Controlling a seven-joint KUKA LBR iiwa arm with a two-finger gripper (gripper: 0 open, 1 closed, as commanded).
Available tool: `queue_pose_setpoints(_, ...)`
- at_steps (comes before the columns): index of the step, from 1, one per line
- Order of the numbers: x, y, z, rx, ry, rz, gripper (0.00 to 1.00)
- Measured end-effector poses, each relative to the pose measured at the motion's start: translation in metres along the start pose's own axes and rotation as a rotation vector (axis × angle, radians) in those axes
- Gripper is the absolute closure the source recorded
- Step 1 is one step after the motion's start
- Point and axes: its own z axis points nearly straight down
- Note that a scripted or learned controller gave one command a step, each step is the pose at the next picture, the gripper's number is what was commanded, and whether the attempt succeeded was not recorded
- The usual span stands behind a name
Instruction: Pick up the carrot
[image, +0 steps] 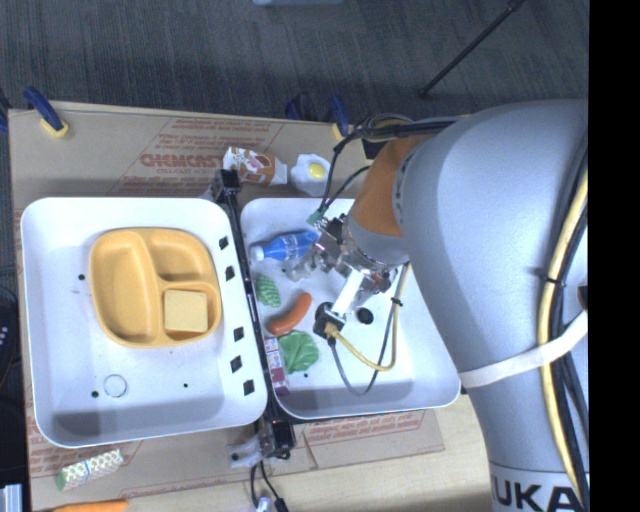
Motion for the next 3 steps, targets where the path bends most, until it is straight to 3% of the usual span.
queue_pose_setpoints(1, 0.000, 0.000, -0.010, 0.005, 0.000, -0.006, 1.00)
queue_pose_setpoints(2, -0.005, -0.003, -0.212, -0.006, 0.001, -0.049, 1.00)
queue_pose_setpoints(3, -0.098, -0.006, -0.176, -0.003, -0.001, -0.127, 1.00)
